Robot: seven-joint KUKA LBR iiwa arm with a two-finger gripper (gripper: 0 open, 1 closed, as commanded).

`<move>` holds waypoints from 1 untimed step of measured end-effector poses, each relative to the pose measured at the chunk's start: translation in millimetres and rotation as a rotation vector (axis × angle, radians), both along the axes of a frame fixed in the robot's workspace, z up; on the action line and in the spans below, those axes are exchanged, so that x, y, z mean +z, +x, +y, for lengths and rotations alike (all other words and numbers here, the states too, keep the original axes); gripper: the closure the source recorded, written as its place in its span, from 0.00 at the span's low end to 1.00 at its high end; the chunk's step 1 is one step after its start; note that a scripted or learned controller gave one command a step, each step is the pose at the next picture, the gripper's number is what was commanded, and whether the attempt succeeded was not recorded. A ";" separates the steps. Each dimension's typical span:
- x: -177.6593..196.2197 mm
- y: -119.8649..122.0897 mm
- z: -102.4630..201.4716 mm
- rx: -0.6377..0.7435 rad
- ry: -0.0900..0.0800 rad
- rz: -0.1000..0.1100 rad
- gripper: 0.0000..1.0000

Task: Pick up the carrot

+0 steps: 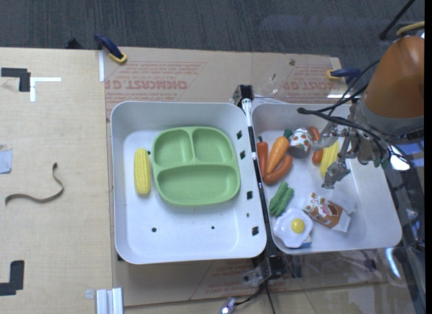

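Nearest us, an egg (295, 228) is lying in the right bin (378, 228). We are seeing the carrot (275, 155) resting at that bin's left wall, well apart from the hand (333, 174), which is hovering mid-bin; we cannot tell its opening.

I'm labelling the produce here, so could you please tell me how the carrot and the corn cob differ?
The carrot is orange and tapered; the corn cob is yellow and even in width. The carrot lies tilted in the right bin among other food; the corn cob lies straight in the left bin beside the green plate. Both lie flat.
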State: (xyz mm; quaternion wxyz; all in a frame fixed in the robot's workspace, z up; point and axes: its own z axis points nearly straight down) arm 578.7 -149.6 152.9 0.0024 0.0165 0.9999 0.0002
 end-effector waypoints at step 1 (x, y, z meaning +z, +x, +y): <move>-49.1 45.3 47.7 -0.257 0.000 -0.011 0.00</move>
